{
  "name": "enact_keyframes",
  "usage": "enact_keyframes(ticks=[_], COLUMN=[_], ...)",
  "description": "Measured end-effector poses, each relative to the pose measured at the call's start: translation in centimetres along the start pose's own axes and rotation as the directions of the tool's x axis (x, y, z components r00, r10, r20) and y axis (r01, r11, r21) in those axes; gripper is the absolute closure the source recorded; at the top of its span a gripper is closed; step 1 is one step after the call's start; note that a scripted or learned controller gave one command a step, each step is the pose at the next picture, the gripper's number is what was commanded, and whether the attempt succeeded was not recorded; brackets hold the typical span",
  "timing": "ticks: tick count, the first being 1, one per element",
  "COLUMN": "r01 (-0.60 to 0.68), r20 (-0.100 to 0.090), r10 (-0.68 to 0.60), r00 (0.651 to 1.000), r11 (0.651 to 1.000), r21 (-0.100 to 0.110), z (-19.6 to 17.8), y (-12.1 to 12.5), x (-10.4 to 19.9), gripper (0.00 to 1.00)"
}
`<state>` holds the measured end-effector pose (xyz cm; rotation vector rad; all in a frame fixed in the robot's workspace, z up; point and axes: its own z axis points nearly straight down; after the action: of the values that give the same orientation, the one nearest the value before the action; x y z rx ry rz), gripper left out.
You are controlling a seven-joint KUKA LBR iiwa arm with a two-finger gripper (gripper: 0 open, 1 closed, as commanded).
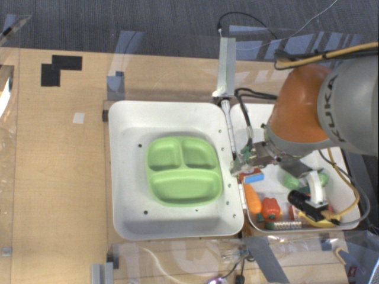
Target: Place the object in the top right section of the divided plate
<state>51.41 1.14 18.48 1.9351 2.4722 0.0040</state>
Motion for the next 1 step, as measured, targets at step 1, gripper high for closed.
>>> enact_keyframes(ticks=[1], r01=[0.174], r20=[0.0], r10=[-0.174], r00=[0.985], r11=[0.985], r21=[-0.001], z=[0.0], y=[6.62], x=[3.03], gripper=[1.0])
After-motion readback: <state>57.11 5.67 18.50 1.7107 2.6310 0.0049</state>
